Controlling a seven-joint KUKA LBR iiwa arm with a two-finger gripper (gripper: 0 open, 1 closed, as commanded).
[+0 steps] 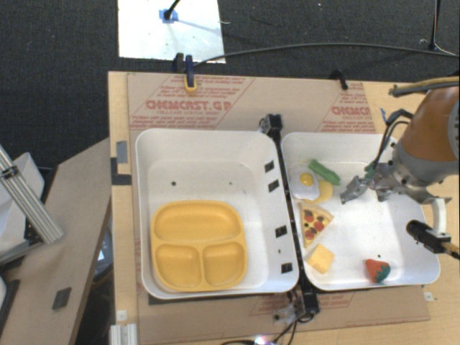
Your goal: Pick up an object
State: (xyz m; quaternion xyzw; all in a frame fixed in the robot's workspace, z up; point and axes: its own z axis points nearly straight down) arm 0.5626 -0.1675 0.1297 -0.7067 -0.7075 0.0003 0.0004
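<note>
Cardboard-topped bench (215, 95), 2 white bins (215, 149), fingers (352, 190) over rt bin, open/shut unclear, nothing held

Over in the right half of the frame, the candidates lie scattered: a fried egg (305, 182), white with a yellow yolk, flat at the upper left of the group, a green pod-like piece (324, 172) angled just beside it. Below them, a pizza slice (314, 222) with red dots points downward. Lower still, a pale yellow cheese square (320, 259). Lower right, well apart, a red strawberry (376, 269) with a green top.
</note>
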